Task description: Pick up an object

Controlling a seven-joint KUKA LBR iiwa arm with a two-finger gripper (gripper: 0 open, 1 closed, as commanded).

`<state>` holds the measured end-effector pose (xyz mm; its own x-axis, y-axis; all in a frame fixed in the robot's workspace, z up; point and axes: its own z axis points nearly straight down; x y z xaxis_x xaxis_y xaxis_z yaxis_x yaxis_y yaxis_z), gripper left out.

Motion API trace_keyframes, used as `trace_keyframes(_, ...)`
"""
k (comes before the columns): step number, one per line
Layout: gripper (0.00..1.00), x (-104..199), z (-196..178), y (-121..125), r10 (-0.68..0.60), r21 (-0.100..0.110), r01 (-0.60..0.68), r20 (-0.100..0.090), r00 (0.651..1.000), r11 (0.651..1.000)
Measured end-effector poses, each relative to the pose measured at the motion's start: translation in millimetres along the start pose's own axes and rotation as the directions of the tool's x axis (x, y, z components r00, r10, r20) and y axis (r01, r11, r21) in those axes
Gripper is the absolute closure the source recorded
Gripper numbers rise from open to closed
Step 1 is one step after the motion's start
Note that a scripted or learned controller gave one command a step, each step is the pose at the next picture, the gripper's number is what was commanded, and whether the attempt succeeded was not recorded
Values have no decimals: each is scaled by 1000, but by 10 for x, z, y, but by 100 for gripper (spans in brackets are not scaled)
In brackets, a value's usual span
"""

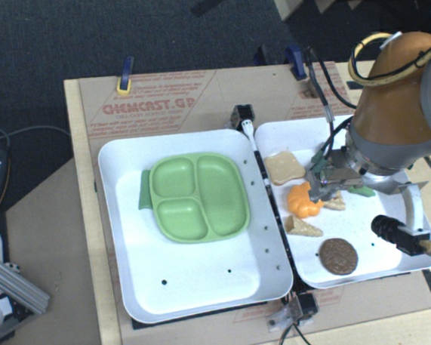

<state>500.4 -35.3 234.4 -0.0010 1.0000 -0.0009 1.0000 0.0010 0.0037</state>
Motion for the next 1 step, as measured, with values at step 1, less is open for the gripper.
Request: trace_keyframes(1,100,0,19,9,0,2,0,0,1000,1000)
